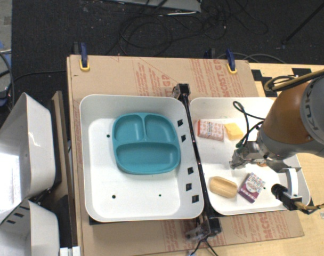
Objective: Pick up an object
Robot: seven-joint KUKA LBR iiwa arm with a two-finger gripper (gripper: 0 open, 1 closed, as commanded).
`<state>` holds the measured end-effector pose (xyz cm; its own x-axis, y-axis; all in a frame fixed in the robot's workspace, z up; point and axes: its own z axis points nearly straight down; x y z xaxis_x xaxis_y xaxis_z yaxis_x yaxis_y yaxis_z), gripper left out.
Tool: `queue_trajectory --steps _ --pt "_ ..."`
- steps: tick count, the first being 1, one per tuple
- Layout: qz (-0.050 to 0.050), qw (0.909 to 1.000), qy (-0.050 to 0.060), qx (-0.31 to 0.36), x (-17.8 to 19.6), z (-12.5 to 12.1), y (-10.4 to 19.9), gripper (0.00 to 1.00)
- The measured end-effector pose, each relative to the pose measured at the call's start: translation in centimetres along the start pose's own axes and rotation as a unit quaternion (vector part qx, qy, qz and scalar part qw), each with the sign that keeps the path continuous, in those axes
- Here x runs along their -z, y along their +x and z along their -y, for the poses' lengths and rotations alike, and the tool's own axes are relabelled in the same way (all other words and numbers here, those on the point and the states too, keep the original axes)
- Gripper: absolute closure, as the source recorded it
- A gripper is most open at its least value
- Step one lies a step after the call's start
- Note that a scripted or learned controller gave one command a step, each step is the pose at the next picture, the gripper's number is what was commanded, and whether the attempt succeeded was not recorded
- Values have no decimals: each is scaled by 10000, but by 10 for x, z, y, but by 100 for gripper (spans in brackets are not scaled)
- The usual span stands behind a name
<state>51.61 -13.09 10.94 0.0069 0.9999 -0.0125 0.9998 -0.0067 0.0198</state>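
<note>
Objects for picking lie in the right bin (215, 106), and we see the gripper (242, 159) low among them.

We find a red-and-white packet (211, 129) near the bin's far left, with a yellow block (233, 130) just beside it on the right. Nearer the front lie a tan bread-like piece (223, 186) and, just to its right, a purple packet (251, 187). The gripper sits between these two pairs, above the tan piece and apart from it. We cannot tell whether its claw is apart or together, and we see nothing clamped in it. In the left bin (92, 143) we see a teal divided plate (146, 143) lying flat. Both bins rest on a cardboard sheet (151, 73).
</note>
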Motion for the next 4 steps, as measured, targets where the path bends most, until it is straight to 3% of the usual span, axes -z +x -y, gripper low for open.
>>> queue_trajectory --steps 1,3,4 --pt "-59 9999 83 42 42 0 -1 100" --pt "-54 9999 76 48 126 -5 -13 100" --pt "-71 9999 104 68 116 -4 39 100"
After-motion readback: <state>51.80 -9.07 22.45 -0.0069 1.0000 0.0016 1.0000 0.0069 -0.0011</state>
